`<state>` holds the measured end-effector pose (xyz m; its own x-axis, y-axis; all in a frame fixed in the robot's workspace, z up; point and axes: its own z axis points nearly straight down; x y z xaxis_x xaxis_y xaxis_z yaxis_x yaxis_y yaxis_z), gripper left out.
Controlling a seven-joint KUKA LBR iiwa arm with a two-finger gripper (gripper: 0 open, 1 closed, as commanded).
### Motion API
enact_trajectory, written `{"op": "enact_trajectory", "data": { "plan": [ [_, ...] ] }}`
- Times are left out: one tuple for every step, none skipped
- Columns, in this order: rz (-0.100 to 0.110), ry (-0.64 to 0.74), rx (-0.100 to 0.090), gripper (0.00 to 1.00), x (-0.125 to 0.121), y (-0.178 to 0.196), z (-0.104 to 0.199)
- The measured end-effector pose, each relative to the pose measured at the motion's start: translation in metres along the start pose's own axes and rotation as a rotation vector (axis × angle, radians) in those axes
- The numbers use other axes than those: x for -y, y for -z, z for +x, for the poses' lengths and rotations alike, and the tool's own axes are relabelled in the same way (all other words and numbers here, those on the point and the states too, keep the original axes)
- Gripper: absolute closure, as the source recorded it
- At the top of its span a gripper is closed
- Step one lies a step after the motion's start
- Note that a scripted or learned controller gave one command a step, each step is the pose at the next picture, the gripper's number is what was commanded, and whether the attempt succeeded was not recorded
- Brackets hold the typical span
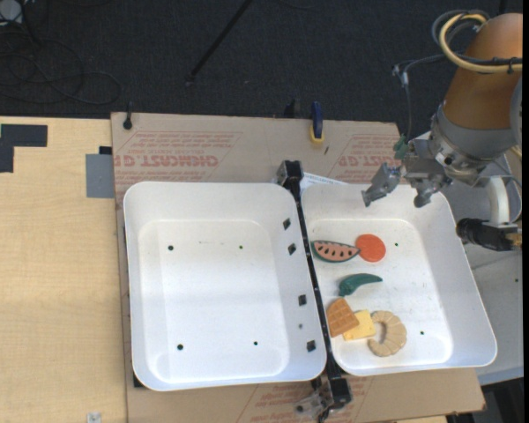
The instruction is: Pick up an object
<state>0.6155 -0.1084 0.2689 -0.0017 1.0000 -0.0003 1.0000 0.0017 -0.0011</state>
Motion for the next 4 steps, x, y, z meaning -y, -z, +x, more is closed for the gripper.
{"op": "enact_trajectory", "data": {
  "plan": [
    [0.001, 0.001, -0.001, 1.00, 0.000, 0.010, 0.000],
    [-0.019, 0.001, 0.002, 1.00, -0.010, 0.204, 0.019],
    [0.010, 0.003, -0.002, 1.00, -0.012, 0.106, 0.075],
    [0.017, -0.004, -0.002, 1.00, 0.064, 0.015, 0.083]
  ]
}}
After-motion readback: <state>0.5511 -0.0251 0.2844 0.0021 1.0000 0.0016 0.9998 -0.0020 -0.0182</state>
